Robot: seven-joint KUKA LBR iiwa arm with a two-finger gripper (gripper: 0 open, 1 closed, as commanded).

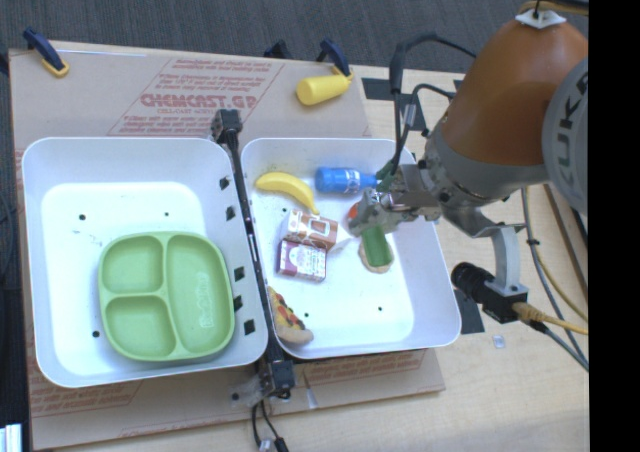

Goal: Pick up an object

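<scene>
The arm (510, 110) reaches in from the right over the right bin (425, 315). Its gripper (372, 217) hangs low at the bin's right half, just above a green object (376, 250) that lies on the bin floor. The fingers sit right at the top end of that green thing, but whether they are apart or closed on it I cannot tell; metal parts and cables crowd the spot.

Left of the gripper a blue can (338, 179) lies on its side near the bin's far wall. A banana (288, 188) lies beside it, nearer the divider. Below the banana two small packets sit touching: a red and white one (311, 229) and a dark red one (302, 260). In the near left corner of the bin lies a piece of toy food (288, 318), tan with red and yellow.

The left bin (60, 180) holds a green tray (166, 294) with three compartments, set toward its near side.

Behind the bins, on a cardboard sheet (190, 95) with red print, lies a yellow object (322, 89) next to a blue clamp (334, 56)
</scene>
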